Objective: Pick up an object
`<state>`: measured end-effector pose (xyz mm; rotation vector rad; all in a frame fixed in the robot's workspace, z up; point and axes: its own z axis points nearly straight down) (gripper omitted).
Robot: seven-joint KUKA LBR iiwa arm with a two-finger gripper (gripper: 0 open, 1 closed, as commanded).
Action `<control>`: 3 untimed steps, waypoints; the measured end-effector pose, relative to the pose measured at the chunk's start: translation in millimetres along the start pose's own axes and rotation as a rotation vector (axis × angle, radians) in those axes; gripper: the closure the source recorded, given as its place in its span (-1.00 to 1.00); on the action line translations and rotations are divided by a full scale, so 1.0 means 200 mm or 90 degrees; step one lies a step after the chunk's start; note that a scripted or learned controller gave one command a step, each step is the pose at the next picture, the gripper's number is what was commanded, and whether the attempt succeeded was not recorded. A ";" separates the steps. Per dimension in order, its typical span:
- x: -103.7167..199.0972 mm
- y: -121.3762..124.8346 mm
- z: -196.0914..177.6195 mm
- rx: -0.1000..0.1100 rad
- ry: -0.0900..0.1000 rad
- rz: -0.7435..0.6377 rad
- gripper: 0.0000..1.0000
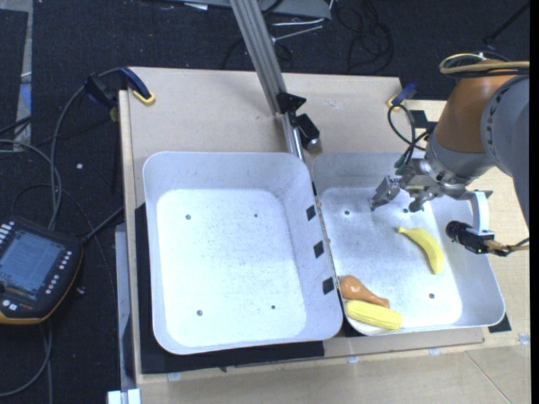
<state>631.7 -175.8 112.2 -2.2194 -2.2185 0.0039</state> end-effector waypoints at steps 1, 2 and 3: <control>0.00 0.01 -0.07 -0.004 -0.001 0.000 1.00; 0.00 -0.02 -0.37 -0.006 -0.001 0.000 1.00; -0.01 -0.02 -0.46 -0.004 -0.001 0.000 1.00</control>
